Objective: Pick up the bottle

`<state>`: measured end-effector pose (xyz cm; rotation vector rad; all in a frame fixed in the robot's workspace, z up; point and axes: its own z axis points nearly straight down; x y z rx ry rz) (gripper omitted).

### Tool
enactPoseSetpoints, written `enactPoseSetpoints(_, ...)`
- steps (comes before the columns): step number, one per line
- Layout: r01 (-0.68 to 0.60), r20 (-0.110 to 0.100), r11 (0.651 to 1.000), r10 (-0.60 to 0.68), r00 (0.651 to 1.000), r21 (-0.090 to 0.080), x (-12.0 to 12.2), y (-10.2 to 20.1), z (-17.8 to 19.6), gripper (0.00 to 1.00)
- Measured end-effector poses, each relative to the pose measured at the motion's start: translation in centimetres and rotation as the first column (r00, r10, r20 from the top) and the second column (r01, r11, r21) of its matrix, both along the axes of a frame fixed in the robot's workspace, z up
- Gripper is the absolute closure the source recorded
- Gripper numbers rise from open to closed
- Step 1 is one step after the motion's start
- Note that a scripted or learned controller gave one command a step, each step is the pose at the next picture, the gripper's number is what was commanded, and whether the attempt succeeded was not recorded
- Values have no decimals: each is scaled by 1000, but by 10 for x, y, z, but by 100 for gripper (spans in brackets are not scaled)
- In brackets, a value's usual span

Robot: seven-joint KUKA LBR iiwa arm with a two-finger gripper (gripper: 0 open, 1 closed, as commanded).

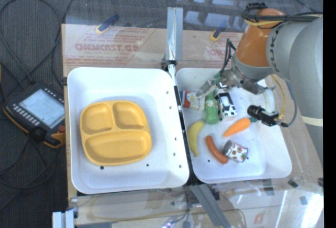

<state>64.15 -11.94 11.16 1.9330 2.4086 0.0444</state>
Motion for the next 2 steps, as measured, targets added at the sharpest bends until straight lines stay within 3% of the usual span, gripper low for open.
enactPoseSetpoints(1, 123, 1, 992, -123, 992, 0, 4, 11, 0, 0)
enactPoseSetpoints(2, 135, 6, 991, -135, 991, 3, -28, 15, 0, 0)
